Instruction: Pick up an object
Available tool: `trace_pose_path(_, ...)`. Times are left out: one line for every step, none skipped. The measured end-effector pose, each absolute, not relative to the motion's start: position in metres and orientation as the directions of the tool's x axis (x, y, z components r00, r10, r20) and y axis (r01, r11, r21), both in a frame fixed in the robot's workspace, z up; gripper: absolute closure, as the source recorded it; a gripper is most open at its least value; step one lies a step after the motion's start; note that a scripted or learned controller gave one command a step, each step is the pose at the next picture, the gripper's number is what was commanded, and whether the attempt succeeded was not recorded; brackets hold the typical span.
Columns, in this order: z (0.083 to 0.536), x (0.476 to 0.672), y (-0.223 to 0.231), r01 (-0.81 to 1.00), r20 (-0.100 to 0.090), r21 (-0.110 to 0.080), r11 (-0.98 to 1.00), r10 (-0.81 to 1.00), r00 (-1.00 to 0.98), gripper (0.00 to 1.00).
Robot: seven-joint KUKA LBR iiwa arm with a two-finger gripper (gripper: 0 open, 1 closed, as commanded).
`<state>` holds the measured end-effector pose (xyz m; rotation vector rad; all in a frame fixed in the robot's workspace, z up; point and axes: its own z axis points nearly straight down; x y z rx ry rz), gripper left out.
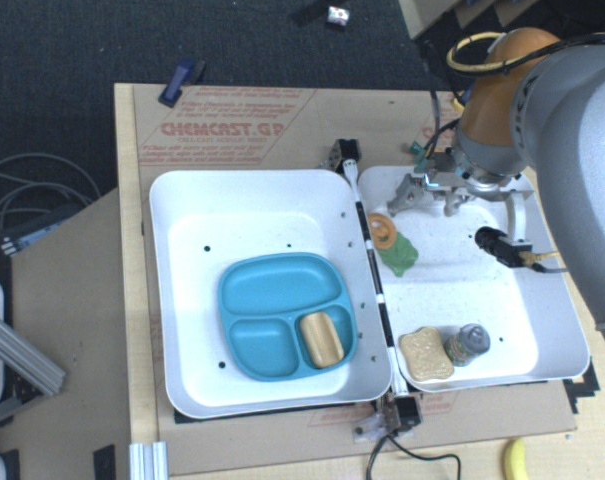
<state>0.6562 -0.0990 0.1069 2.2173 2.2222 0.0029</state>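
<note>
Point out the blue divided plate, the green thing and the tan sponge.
Blue divided plate [272, 293], camera view, large top compartment.
Green thing [400, 254], camera view, its middle.
Tan sponge [425, 356], camera view, top face.

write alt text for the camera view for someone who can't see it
A grey robot arm with an orange band reaches from the right, its end effector over the far end of the right white bin, which holds a green item, a tan sponge-like block and a small grey object. The left bin holds a blue divided plate with a tan cylinder.
</note>
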Motion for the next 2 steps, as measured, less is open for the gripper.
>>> trace_pose_path(0.086,0.571,-0.092,1.0,0.001,0.0,0.0,1.0,0.0,0.0)
trace_pose_path(0.086,0.582,-0.093,1.0,0.0,0.003,0.0,1.0,0.0,0.0)
